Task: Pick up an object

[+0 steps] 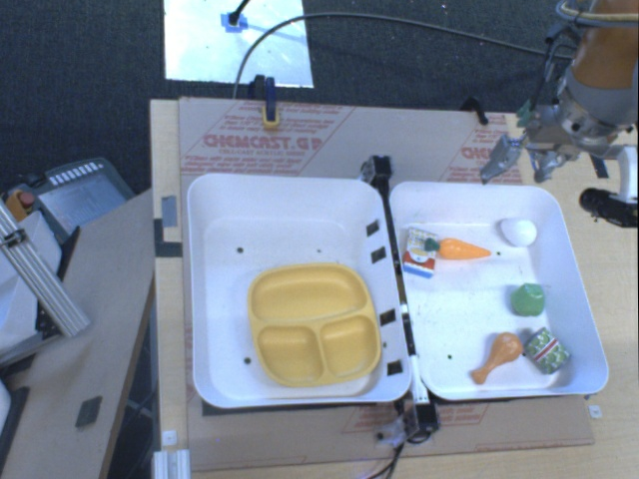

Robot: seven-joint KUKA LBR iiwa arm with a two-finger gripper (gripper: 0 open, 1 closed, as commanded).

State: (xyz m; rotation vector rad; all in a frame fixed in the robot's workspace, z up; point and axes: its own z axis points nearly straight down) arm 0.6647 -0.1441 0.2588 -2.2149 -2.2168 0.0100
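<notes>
Bins side by side, gripper (521,158) poised unladen at the right bin's (574,257) two o'clock corner.

Left bin (215,267) carries a yellow divided tray (313,322). Across the divider: a small printed carton (420,249) touching a toy carrot (463,250), a white egg (517,232) at one o'clock, a green block (528,298), a drumstick (496,355) and a green packet (546,349) at five o'clock. The carrot looks light, rigid and slick; pinching its thick middle seems safest. Fingers spread, nothing between them. Backing board (300,133) reads "CHEMCAST GP"; carton print is illegible.
</notes>
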